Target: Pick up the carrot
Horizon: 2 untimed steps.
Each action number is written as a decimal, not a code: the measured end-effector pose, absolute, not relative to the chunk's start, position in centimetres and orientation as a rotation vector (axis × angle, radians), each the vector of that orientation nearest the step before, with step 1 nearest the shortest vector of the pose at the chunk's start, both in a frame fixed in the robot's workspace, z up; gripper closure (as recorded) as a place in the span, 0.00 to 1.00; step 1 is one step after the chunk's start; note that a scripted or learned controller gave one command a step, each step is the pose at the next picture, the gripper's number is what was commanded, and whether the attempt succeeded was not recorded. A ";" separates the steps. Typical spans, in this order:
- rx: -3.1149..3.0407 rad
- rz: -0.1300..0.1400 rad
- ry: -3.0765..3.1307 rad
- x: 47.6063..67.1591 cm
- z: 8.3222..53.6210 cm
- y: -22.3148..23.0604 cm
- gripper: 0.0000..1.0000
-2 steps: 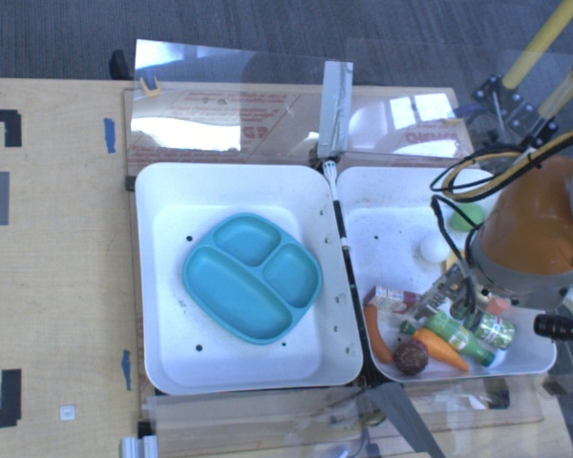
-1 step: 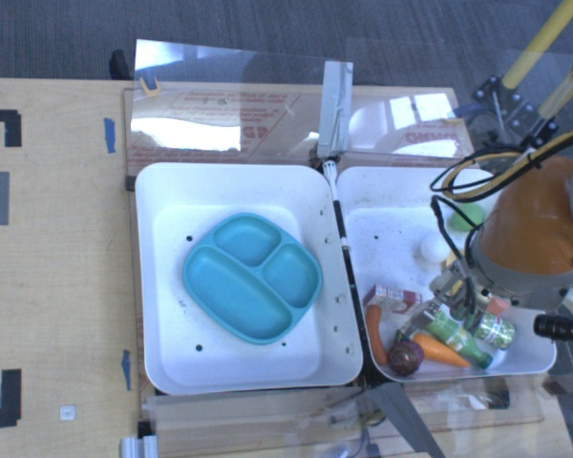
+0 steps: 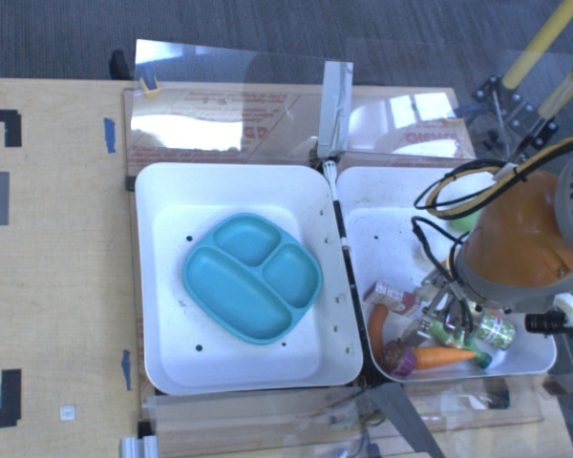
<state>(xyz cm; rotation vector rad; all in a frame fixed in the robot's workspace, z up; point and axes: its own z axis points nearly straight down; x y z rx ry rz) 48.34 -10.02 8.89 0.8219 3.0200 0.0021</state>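
Over the right-hand bin (image 3: 363,198) the grey arm (image 3: 516,246) with its orange band hangs low, its gripper (image 3: 446,315) down among a small heap of things at the bin's near edge. From where I stand I cannot tell how the jaws are set; cables and clutter hide them. The carrot (image 3: 446,357) lies on the bin floor just below the gripper, pointing sideways, close to a purple piece (image 3: 398,356) and a clear, green-tinted bottle (image 3: 487,333). An orange-red sausage-like thing (image 3: 376,324) lies to its left. Across the divider, the left bin (image 3: 162,284) bears a blue sectioned plate (image 3: 251,277).
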 end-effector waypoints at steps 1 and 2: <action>0.822 0.005 3.013 48.5 10.0 -10.0 1.00; 0.914 0.003 2.997 48.2 18.7 -8.9 1.00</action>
